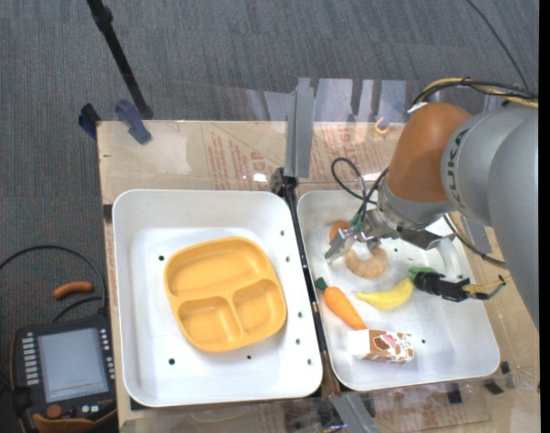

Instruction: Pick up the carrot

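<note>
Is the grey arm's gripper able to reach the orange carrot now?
Probably yes: the orange carrot lies uncovered in the right white bin, apart from the yellow banana; the gripper hovers nearby.

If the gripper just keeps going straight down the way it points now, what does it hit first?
Probably the tan, lumpy pastry-like piece right under the gripper in the right white bin, not the orange carrot, which lies nearer the camera by the bin's left wall. Depth is uncertain from this slanted view.
</note>
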Controlling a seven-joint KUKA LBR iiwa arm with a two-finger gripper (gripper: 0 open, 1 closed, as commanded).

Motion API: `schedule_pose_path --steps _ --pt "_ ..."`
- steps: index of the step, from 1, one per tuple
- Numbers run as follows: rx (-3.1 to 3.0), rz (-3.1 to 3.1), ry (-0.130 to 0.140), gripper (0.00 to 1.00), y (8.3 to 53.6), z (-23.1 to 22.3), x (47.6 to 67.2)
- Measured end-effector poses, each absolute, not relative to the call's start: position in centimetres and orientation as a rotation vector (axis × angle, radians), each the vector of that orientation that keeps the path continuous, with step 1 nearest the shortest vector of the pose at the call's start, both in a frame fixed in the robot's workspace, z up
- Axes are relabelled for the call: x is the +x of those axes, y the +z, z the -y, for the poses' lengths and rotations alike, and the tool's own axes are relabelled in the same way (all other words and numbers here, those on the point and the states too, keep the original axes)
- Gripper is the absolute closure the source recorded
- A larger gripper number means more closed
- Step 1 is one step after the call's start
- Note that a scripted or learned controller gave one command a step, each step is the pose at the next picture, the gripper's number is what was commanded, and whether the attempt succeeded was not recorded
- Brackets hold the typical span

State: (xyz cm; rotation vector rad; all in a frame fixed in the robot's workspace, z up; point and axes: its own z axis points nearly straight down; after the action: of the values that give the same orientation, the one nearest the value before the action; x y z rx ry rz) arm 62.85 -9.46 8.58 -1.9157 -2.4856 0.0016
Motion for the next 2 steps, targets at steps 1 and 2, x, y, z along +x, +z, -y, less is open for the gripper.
schedule_pose_path --steps 1,2 --pt "-1.924 2.476 0.001 1.0 9.39 9.71 62.86" --pt "-1.924 2.476 0.001 0.0 9.39 9.72 62.86"
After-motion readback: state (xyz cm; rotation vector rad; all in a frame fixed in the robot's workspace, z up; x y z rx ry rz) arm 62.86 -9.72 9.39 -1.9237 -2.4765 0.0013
